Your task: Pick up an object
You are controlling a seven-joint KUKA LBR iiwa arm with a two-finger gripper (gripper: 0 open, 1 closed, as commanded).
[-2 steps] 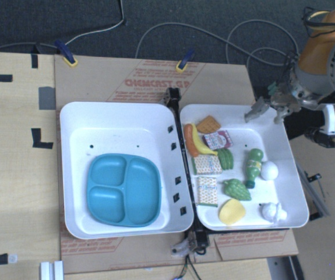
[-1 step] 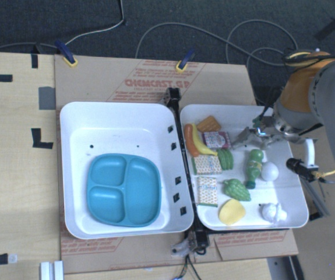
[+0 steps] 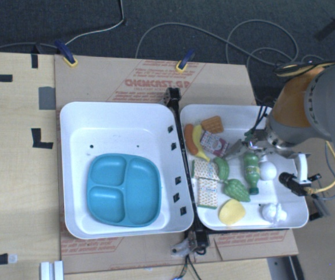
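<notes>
White plastic made up both bins. The left bin [image 3: 74, 121] held a blue divided plate [image 3: 123, 189] with three compartments, lying flat toward its near side. The right bin [image 3: 237, 111] carried the clutter, and the grey arm [image 3: 321, 107] with its orange band reached in over its right wall.

The gripper [image 3: 250, 146] hung low over the bin's middle, right above the top of a green bottle [image 3: 251, 172]; finger state: could not tell, the wrist hid them.

Green bottle: upright-looking in plan, lying roughly along the bin's depth, with a paler label area midway. Not seen between any fingers. Crowding it: a white egg-like ball [image 3: 267, 170] touching its right side, a dark green bumpy piece [image 3: 236, 189] just at its near-left end, a small green pod [image 3: 222, 168] to its left.

Further left, two pale patterned packets [image 3: 205, 181] lay one behind the other against the bin's left wall. Behind them, an orange-and-yellow curved piece [image 3: 194, 140], a foil wrapper [image 3: 215, 146], and an orange waffle-like block [image 3: 212, 123]. A yellow lemon shape [image 3: 232, 212] sat at the near edge; a small white item [image 3: 270, 213] in the near-right corner.
</notes>
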